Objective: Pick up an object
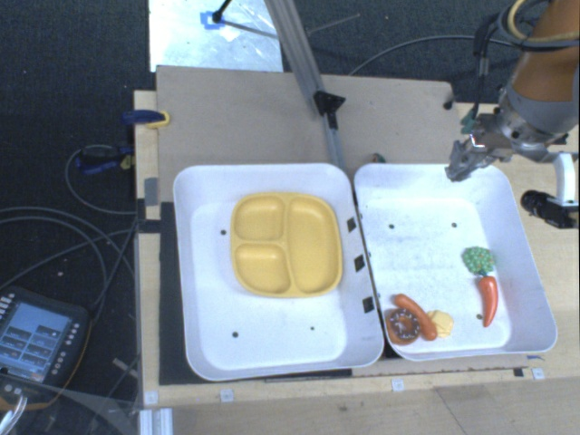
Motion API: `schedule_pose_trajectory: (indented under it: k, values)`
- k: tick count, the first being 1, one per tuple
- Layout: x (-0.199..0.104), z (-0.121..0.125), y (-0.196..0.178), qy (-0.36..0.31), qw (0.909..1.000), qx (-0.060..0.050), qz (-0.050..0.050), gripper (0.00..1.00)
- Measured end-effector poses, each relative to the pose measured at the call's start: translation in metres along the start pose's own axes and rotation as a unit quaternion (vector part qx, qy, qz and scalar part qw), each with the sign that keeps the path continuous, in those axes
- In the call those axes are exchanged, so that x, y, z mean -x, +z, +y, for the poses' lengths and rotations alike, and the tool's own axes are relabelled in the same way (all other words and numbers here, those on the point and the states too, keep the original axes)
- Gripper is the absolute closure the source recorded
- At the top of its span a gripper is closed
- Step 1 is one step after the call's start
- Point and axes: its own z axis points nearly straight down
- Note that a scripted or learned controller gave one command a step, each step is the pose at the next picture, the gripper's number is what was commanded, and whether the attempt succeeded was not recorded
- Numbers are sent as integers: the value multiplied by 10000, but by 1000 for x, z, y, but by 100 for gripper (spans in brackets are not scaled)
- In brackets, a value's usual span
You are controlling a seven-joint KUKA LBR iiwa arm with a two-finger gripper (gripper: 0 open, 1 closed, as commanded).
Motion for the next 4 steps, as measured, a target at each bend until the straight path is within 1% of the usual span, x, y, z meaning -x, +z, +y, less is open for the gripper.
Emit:
schedule_pose_trajectory:
  k: [1, 2, 3, 4]
  values:
    - [-55, 22, 6, -2, 10000, 1, 3, 100]
    - [-108, 30, -1, 1, 10000, 3, 3, 100]
    - [-159, 41, 17, 7, 10000, -11, 1, 100]
    - [-210, 52, 11, 9, 10000, 2, 4, 100]
